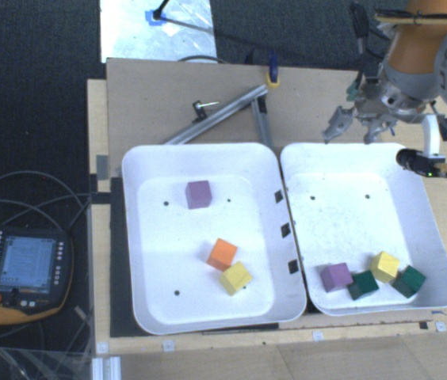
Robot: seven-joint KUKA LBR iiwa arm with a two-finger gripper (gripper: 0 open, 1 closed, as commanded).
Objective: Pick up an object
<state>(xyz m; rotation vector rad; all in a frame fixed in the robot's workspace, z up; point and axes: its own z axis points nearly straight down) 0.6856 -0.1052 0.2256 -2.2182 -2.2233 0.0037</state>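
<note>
- White plastic makes up both shallow bins: the left bin (pixel 136 236) and the right bin (pixel 414 204) sit side by side on the bench (pixel 303 101), their inner rims touching.
- The left bin holds a purple cube (pixel 198 194) alone toward the far side, well apart from an orange cube (pixel 222 253) and a yellow cube (pixel 235 278), which touch at a corner.
- The right bin holds four blocks crowded along its near wall: a purple block (pixel 336 276), a dark green block (pixel 362 285), a yellow block (pixel 384 266) and another green block (pixel 410 280), each touching or just beside its neighbour.
- The gripper (pixel 354 127) hangs over the far rim of the right bin, its fingers spread apart with nothing between them, well away from every block.
- Judged from this, no object is yet chosen; the spread fingers suit a descent onto a block.
- The lone purple cube looks the easiest pick, since nothing crowds its sides; the clustered blocks leave little room for the fingers and lie close to the wall.
</note>
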